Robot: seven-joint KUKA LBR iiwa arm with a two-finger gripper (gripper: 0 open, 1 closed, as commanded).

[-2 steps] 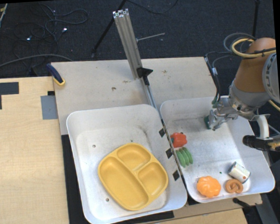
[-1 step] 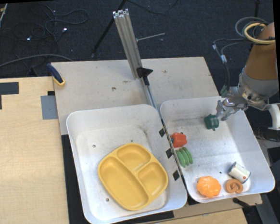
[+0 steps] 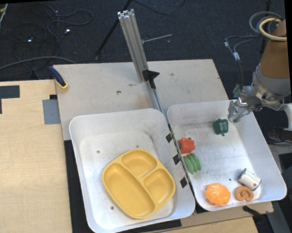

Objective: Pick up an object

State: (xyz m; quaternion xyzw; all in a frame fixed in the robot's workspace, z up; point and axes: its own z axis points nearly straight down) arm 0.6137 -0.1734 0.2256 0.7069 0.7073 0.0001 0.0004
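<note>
My gripper point(image 3: 235, 112) hangs over the far right edge of the right bin point(image 3: 239, 151), on the grey arm with the orange band that comes in from the right. Just left of it and a little nearer, a dark green toy pepper point(image 3: 220, 126) lies on the bin floor, apart from the gripper. A red toy point(image 3: 186, 145) and a light green ridged toy point(image 3: 192, 163) sit by the bin's left wall. An orange fruit point(image 3: 217, 194), a brown ring-shaped pastry point(image 3: 244, 194) and a small white cylinder point(image 3: 249, 179) lie along the near edge.
The left bin point(image 3: 87, 143) holds a yellow divided plate point(image 3: 138, 182). A metal post point(image 3: 134, 44) rises behind the bins, with a black clip on the divider. Wooden bench surface lies to the left.
</note>
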